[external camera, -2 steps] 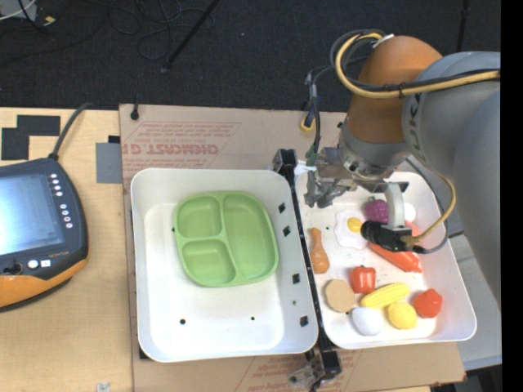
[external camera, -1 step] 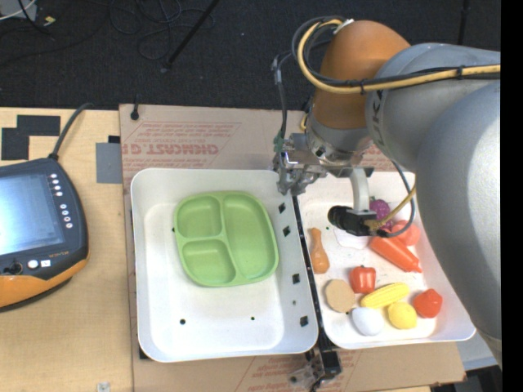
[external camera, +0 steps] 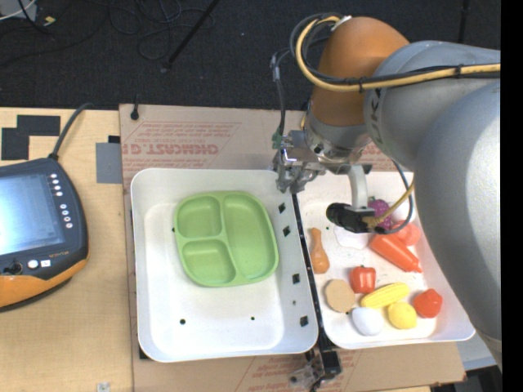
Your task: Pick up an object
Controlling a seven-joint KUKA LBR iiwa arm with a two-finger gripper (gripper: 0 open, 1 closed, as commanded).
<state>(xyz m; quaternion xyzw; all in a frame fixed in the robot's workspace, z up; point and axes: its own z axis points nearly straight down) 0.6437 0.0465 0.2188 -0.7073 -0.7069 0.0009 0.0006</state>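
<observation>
Since the task names no particular object, a good pick would be a piece that lies apart from its neighbours. The two-finger gripper (external camera: pixel 290 172) hangs at upper centre, over the top end of the wall between the left white bin (external camera: pixel 163 300) and the right white bin (external camera: pixel 451 327). Whether its jaws are open or closed I cannot tell. Nearest below it, in the right bin just beside the dividing wall, lies a slim orange-brown toy piece (external camera: pixel 317 251), lengthwise and alone. I would descend squarely over its middle and close across its narrow width. A red plastic pepper (external camera: pixel 364 278), a yellow toy corn cob (external camera: pixel 384 294) and a white plastic egg (external camera: pixel 368 321) crowd together at lower right. A green divided plastic tray (external camera: pixel 226 238) fills the left bin.
</observation>
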